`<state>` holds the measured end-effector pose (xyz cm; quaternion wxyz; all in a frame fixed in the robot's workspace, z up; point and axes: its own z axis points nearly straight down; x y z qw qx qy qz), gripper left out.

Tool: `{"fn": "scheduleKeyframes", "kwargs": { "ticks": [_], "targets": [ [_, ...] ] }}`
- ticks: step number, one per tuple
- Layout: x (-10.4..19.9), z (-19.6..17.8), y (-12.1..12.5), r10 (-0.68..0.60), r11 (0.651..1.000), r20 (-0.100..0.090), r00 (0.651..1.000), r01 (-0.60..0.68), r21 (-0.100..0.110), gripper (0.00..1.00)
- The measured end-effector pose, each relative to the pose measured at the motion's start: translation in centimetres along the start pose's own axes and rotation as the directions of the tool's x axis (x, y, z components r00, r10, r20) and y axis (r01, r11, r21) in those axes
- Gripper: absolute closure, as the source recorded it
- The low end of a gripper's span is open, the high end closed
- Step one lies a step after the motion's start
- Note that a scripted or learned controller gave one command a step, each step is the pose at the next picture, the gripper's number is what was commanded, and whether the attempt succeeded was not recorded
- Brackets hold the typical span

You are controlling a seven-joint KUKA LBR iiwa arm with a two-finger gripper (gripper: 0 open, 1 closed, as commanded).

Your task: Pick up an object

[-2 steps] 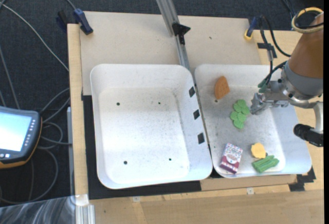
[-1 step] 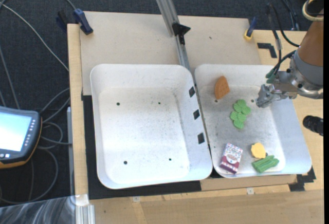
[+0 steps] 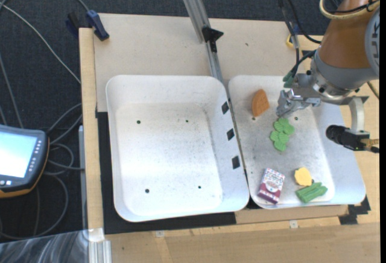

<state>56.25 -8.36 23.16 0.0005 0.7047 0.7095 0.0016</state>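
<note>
In the right bin [image 3: 338, 165] lie several small objects. An orange wedge-shaped piece [image 3: 260, 102] rests near the bin's far left. A green knobbly piece [image 3: 281, 134] lies in the middle. At the near edge sit a pink and white packet [image 3: 272, 185], a yellow piece [image 3: 303, 176] and a green ridged piece [image 3: 312, 192]. My gripper [image 3: 288, 105] hangs over the right bin, just above the far end of the green knobbly piece and right of the orange wedge. Nothing shows between its fingers.
The left bin [image 3: 163, 147] lies beside the right one. A slanted metal pole [image 3: 196, 8] crosses the bench's far side to the gap between the bins. A blue clamp [image 3: 96, 23] grips the bench's far left corner. Cables run behind the arm.
</note>
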Motion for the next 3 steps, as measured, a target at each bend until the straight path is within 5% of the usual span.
{"fn": "scheduleKeyframes", "kwargs": {
  "ticks": [3],
  "targets": [
    [14.9,-1.2,5.6,0.000,1.000,-0.001,1.000,0.000,0.000,1.00]
  ]
}}
